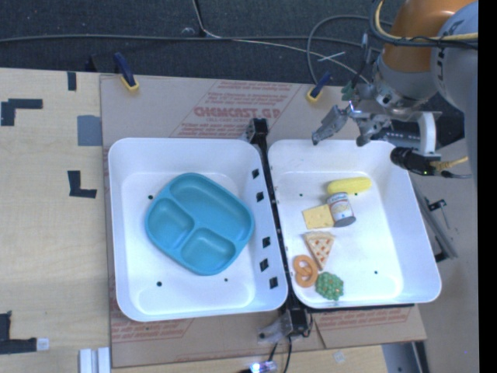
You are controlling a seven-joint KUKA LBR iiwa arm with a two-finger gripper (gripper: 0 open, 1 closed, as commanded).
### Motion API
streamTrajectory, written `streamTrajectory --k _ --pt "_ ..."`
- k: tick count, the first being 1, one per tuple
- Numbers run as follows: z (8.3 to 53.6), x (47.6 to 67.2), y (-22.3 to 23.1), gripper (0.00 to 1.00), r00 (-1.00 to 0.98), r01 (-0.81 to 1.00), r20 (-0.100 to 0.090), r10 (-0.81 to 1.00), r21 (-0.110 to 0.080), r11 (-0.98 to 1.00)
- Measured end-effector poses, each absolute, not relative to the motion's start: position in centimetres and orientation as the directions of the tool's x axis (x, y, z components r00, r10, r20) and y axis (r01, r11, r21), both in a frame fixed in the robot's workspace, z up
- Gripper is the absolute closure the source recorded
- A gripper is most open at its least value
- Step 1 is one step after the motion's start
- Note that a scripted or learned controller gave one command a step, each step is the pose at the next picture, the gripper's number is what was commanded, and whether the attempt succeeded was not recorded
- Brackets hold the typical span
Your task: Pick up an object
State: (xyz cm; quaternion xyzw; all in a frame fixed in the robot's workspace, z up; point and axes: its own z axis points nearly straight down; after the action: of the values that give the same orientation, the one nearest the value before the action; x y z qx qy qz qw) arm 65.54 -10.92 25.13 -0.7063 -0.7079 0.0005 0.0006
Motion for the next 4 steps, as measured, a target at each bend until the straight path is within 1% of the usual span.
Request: streamTrajectory --k 1,2,3,4 --pt "20.0 65.7 -9.9 0.00 -0.002 1.000 -0.001 1.000 -0.005 0.002" --pt "15.1 64.8 -10.3 0.00 -0.001 1.000 -0.001 1.000 -0.006 0.001" --pt "8.7 64.8 -10.4 0.00 -0.002 1.000 -0.001 1.000 -0.006 0.002" --pt "10.1 64.9 -10.3 1.00 -0.003 1.000 -0.001 1.000 -0.002 0.003"
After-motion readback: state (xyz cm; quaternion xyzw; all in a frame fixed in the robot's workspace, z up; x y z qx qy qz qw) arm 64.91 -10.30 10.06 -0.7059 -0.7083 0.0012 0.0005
